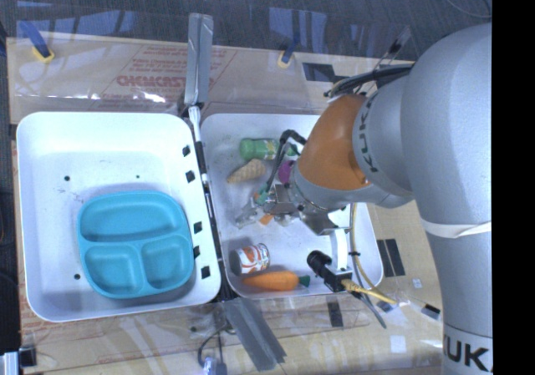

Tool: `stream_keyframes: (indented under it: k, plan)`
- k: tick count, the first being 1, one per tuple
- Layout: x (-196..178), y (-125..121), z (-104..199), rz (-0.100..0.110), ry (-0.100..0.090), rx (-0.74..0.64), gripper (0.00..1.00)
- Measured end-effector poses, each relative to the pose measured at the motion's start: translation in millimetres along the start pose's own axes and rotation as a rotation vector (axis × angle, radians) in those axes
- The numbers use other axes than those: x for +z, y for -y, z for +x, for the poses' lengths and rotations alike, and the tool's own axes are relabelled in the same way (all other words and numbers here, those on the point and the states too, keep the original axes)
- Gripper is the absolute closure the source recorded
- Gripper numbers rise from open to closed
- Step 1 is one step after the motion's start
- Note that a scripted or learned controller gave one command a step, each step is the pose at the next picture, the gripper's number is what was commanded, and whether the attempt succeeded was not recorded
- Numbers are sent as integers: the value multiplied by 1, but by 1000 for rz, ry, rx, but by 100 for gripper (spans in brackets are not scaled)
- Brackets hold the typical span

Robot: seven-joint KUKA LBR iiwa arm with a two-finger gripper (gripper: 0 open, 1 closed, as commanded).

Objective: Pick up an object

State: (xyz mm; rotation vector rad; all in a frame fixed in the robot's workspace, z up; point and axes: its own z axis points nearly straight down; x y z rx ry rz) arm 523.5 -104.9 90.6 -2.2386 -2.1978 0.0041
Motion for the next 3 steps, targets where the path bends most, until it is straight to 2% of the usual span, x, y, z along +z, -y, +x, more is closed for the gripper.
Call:
stream_keyframes:
  k: [1, 2, 3]
  plan:
    - [-1, -54, -1, -2, 1, 30, 0]
    - [-11, -54, -1, 0, 1, 26, 100]
    - [-102, -112, 30, -3, 1, -137, 100]
